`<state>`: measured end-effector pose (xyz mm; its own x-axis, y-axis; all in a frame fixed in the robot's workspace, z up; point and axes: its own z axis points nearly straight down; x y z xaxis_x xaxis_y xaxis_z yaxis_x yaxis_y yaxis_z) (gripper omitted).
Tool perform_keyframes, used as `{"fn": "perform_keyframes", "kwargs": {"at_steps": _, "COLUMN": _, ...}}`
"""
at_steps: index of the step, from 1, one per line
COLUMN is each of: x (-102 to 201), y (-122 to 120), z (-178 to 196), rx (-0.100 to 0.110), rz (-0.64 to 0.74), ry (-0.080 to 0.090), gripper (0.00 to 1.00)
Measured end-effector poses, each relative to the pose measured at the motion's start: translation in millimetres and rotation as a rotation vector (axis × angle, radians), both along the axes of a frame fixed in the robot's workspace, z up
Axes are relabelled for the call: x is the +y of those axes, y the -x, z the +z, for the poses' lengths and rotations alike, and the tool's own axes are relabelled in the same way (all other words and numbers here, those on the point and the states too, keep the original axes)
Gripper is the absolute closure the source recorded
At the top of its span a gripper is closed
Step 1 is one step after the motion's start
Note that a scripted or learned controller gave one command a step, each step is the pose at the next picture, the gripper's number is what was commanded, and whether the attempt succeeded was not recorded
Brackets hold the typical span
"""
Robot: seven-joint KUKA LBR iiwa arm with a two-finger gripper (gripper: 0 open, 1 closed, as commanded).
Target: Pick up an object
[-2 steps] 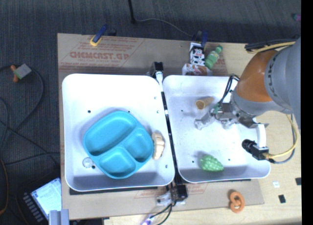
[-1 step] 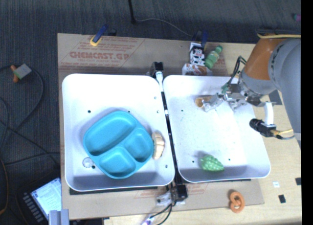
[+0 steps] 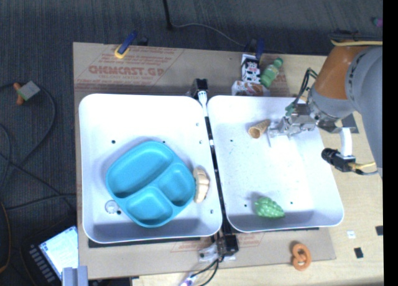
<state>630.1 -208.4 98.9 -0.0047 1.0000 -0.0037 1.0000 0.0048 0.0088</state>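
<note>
two shallow white bins sit side by side on a tan bench (image 3: 149, 70) printed with faded red lettering, and dark grey carpet surrounds it. a black cable (image 3: 166, 5) runs down from the top of the floor to the bench's far edge, and a small grey block with an orange tip (image 3: 26, 91) lies on the carpet at left. blue clamps (image 3: 125, 43) grip the bench's far edge.

the left bin (image 3: 99, 114) is smooth glossy plastic with rounded corners. it holds a blue tray (image 3: 150, 182) with three moulded compartments, tilted askew, with a pale cream curved piece (image 3: 201, 184) touching its right rim.

the right bin (image 3: 298, 176) carries a tan cone (image 3: 259, 129) near its far side and a bumpy green bunch of grapes (image 3: 269, 207) near the front wall, well apart from each other.

the gripper (image 3: 281, 127), small and metallic, hangs over the right bin just beside the cone's right end. how far apart its fingers stand cannot be told, and nothing is seen between them. the arm (image 3: 351, 83) is matte grey with an orange band.

beyond the bins stand a green bottle (image 3: 270, 72) and a small printed packet (image 3: 249, 74). an orange ring (image 3: 301, 254) lies on the bench in front.
</note>
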Motion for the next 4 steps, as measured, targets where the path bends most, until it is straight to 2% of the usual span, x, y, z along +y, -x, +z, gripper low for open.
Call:
{"fn": "perform_keyframes", "kwargs": {"at_steps": 1, "x": 34.7, "y": -39.5, "z": 82.2, "rx": 0.005, "rz": -0.002, "ry": -0.002, "gripper": 1.00}}
{"fn": "perform_keyframes", "kwargs": {"at_steps": 2, "x": 108.4, "y": -38.8, "z": 136.1, "rx": 0.007, "rz": -0.002, "ry": -0.003, "gripper": 1.00}}
{"fn": "perform_keyframes", "kwargs": {"at_steps": 3, "x": 166.3, "y": -33.1, "z": 130.4, "rx": 0.009, "rz": -0.003, "ry": -0.004, "gripper": 1.00}}
{"fn": "perform_keyframes", "kwargs": {"at_steps": 4, "x": 230.7, "y": -38.0, "z": 120.2, "rx": 0.010, "rz": -0.003, "ry": -0.004, "gripper": 1.00}}
